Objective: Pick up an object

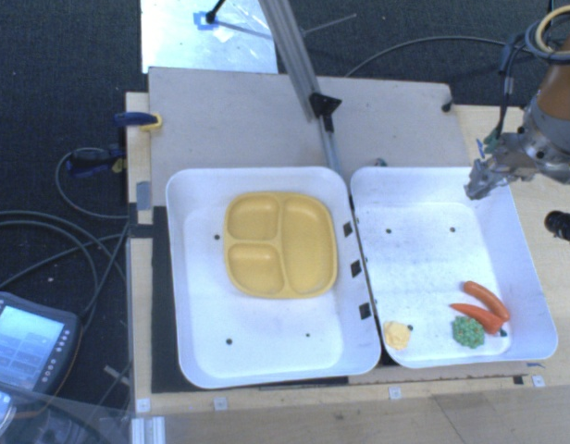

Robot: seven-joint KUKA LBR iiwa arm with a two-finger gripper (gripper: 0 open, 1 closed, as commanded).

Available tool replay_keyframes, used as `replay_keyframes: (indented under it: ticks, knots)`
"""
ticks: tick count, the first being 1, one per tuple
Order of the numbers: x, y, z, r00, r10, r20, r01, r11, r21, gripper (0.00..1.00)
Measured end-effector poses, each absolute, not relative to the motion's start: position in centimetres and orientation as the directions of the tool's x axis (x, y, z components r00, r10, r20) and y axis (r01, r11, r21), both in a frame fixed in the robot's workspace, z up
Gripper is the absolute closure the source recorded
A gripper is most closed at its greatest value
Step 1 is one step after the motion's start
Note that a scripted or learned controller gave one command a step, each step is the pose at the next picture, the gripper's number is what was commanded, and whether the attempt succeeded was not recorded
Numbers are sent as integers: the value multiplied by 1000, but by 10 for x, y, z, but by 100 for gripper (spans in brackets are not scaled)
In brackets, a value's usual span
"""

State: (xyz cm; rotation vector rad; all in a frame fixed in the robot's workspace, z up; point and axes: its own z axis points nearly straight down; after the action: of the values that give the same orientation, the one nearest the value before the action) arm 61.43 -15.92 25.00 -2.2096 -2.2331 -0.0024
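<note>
Left bin: holds 1 yellow tray with 3 compartments, lying flat near the middle; it is wide and shallow, a poor fit for my claw, I judge
Divider: the 2 bins touch along their inner rims, so anything I lift has a short trip across
Right bin: most of its floor is bare; the small things sit bunched at the near edge, well apart from me
Yellow piece: small and lumpy, in the near left corner, alone
Green piece: looks like broccoli, just beside the carrots
Orange pieces: 2 carrot-like sticks lying at a slant, close together, near the right wall
My claw: hanging over the far right corner of the right bin, carrying nothing that I can see; whether it is spread or closed I cannot tell
Next, as I judge: travel toward the near edge and drop on 1 of the small pieces
</note>
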Motion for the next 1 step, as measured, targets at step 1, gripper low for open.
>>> replay_keyframes:
  ticks: [1]
  knots:
    - [616,-99,240,-12,1000,2,1000,12,2,100]
